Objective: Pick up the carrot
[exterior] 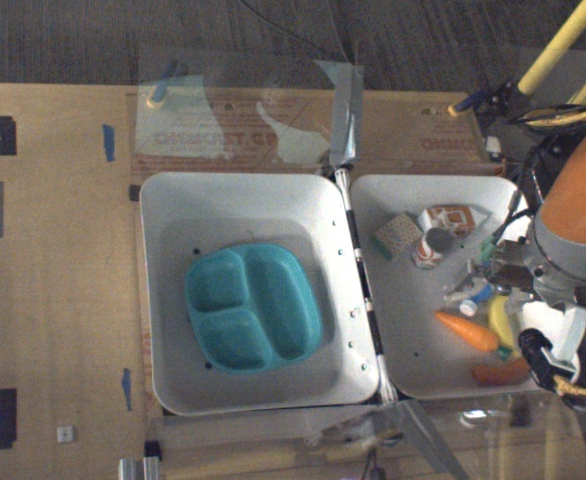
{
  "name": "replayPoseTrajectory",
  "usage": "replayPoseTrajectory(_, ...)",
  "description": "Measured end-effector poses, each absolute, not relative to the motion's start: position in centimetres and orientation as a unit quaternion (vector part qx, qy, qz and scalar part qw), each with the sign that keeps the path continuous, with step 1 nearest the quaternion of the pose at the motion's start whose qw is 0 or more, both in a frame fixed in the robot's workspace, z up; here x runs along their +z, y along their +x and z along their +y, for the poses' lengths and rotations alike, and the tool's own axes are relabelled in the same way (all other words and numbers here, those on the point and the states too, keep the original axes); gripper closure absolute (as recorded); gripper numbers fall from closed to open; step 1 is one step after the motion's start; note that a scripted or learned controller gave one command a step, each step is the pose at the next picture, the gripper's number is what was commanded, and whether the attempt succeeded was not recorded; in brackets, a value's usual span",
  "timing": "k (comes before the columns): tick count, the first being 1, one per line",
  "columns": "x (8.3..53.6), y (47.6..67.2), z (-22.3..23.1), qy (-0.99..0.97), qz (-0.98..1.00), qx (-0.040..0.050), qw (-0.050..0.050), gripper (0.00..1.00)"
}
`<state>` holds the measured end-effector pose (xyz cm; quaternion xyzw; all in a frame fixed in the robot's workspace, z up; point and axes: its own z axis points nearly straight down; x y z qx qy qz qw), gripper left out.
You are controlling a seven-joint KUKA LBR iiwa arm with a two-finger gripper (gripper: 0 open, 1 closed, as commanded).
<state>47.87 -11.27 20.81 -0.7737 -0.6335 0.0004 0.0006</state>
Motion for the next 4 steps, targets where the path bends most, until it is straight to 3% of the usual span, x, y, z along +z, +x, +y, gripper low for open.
replayPoseTrajectory(1,18.5,47.9,-10.3,-0.715,-0.699,0.0007,0.002,0.0)
replayPoseTrajectory(2,8.8,48.2,-13.1,-0.64,-0.768,-0.0031,-0.002,0.0)
replayPoseTrajectory(3,10.4,48.0,-10.0,-0.827,-0.562,-0.0002,-0.001,0.0)
replayPoseTrajectory(4,11.3,47.9,-10.2,-0.828,-0.56,0.0008,-0.001,1.0)
